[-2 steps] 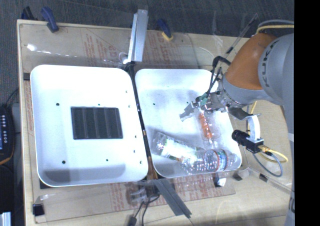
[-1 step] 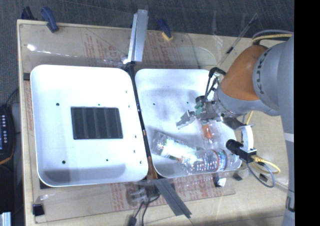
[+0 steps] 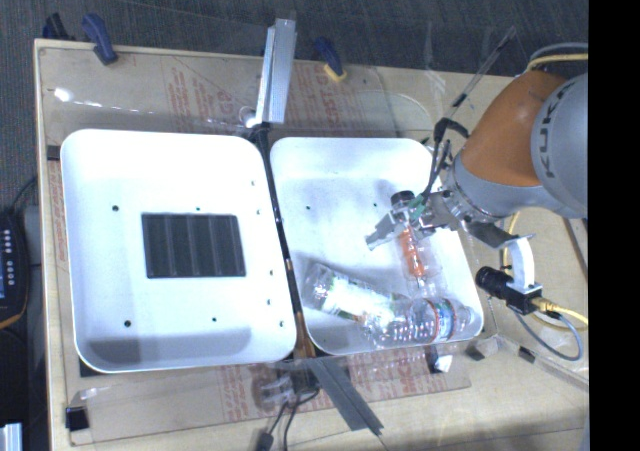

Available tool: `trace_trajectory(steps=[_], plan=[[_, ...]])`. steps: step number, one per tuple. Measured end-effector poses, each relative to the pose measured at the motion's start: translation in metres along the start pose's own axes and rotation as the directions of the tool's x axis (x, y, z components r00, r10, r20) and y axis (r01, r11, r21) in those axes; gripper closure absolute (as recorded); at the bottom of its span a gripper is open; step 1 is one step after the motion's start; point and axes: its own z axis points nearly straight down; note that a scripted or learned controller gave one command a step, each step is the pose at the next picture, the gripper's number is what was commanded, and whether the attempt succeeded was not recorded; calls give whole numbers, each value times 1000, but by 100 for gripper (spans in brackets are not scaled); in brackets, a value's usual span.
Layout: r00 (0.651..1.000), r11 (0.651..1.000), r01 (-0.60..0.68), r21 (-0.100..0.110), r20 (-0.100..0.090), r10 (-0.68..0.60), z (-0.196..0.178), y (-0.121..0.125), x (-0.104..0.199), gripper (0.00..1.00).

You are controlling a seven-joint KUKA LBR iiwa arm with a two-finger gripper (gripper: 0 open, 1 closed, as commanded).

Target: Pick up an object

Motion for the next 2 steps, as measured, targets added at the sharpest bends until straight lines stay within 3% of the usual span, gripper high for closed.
trace_trajectory(steps=[1, 2], plan=[[999, 999, 37, 1, -1, -37, -1, 56, -8, 0], [1000, 1000, 3, 3, -1, -3, 30, -4, 1, 0]])
